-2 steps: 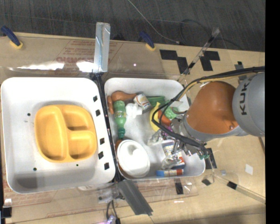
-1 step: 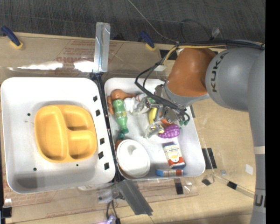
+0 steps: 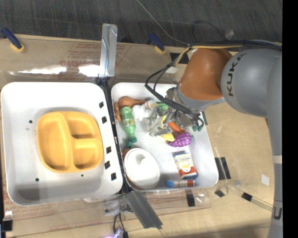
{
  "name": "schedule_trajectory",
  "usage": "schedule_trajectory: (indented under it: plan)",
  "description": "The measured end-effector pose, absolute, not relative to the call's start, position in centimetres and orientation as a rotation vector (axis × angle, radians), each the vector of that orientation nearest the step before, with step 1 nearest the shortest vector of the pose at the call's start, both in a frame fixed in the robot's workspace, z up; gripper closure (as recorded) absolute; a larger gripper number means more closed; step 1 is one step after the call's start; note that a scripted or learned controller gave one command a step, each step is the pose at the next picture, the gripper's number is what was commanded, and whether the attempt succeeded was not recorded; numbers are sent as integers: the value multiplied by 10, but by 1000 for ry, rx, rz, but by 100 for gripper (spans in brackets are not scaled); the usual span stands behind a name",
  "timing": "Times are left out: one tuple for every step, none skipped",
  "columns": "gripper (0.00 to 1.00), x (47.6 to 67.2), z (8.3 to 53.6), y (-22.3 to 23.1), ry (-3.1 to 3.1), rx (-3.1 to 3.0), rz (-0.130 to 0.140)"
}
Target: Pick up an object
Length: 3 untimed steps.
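Note:
My gripper (image 3: 162, 119) reaches down into the right bin (image 3: 208, 152), in its upper middle, over a cluster of small objects. Under and beside it lie a green bottle (image 3: 127, 120), a brown pear-shaped toy (image 3: 127, 102), an orange piece (image 3: 174, 127) and purple grapes (image 3: 180, 141). Lower in the bin sit a white bowl (image 3: 141, 167), a small carton with a red label (image 3: 184, 163) and a marker (image 3: 180, 183). The wrist and the clutter hide the fingertips.
The left bin (image 3: 15, 113) holds a yellow divided tray (image 3: 69, 140). A metal bracket (image 3: 109, 48) stands at the back between the bins. Black cables (image 3: 161, 76) loop from the wrist over the right bin's rear edge. Cardboard covers the bench.

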<state>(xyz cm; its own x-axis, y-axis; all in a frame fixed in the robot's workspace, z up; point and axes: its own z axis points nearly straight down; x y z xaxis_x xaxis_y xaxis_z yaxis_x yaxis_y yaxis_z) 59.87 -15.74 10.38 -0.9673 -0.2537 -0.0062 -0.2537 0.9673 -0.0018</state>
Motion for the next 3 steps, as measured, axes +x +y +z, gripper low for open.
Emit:
schedule_trajectory:
  plan:
    - [100, 577, 222, -133, 3108, -377, -7]
    - [100, 658, 274, -153, 3103, -440, -5]
    - [100, 658, 292, -143, 3137, 55, -3]
